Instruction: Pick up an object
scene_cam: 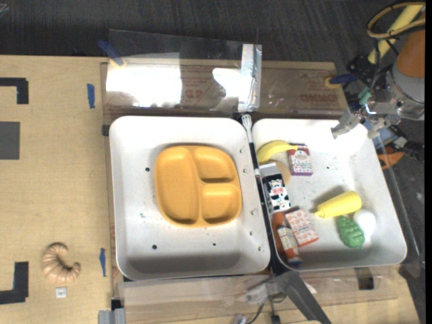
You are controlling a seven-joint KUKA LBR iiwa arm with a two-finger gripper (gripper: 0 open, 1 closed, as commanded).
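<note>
1. The arm comes in at the upper right of the frame, grey with an orange band, trailing yellow and blue cables.
2. Its claw hangs over the upper right corner of the right bin; I cannot tell how it is set, and nothing shows in its grip.
3. The right bin holds the loose things. A yellow banana lies at its upper left, with a small red-and-white carton just beside it.
4. Below these, along the bin's left wall, lie a black-and-white cow-print box, a red-patterned box and a small red bottle.
5. Toward the lower right of that bin a yellow corn cob lies tilted, with a green bumpy toy and a white ball close below it.
6. The left bin carries a yellow divided tray with three compartments, sitting in its middle.
7. On the bench, at the lower left of the frame, a tan croissant lies well apart from both bins.
8. A clear plastic sheet stands behind the left bin at the top of the frame.
</note>
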